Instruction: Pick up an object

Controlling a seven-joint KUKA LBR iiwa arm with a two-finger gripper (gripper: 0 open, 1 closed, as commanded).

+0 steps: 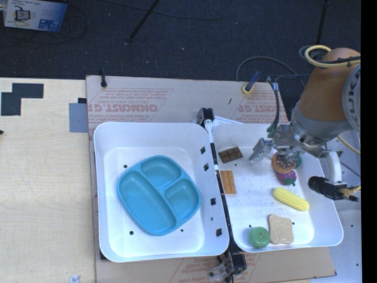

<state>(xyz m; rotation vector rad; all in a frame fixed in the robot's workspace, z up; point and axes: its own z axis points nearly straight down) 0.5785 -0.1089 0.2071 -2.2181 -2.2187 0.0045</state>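
We see the gripper [287, 156] low in the right bin [330, 233], right over a purple and orange toy [284, 170]. We cannot tell its state.

This looks like a robotics lab. A flattened cardboard sheet [153, 102] lies taped over a pale wooden bench [41, 193], and beyond the sheet's far edge run dark carpet [194, 34] and loose cables [259, 63]. A blue carton [35, 7] sits on the carpet, far left of the sheet.
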